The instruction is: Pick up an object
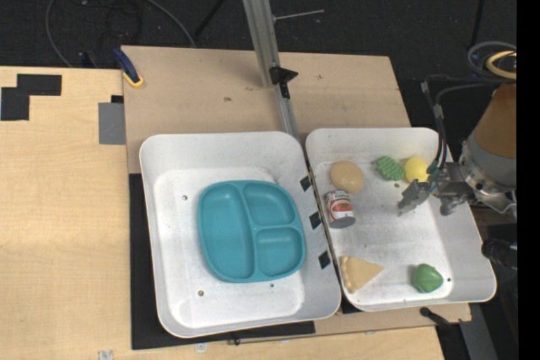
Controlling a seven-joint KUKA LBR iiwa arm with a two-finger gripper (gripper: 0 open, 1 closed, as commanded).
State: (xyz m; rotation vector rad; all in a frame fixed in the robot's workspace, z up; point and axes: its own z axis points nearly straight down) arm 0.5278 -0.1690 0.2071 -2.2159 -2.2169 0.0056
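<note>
The right bin [396, 139] holds a tan round bun [346, 176], a small tin can [340, 208] lying on its side, a green ridged piece [389, 167], a yellow ball [416, 169], a tan wedge [361, 271] and a green pepper-like item [427, 277]. My gripper [426, 196] hangs over the bin's right part, just below the yellow ball, its dark fingers spread apart with nothing between them. The left bin [160, 181] carries a teal divided tray [251, 229].
An upright aluminium post [261, 29] stands behind the bins on the brown board. A light wooden table [59, 215] lies to the left. The arm's grey body [494, 156] fills the right side beyond the bin wall.
</note>
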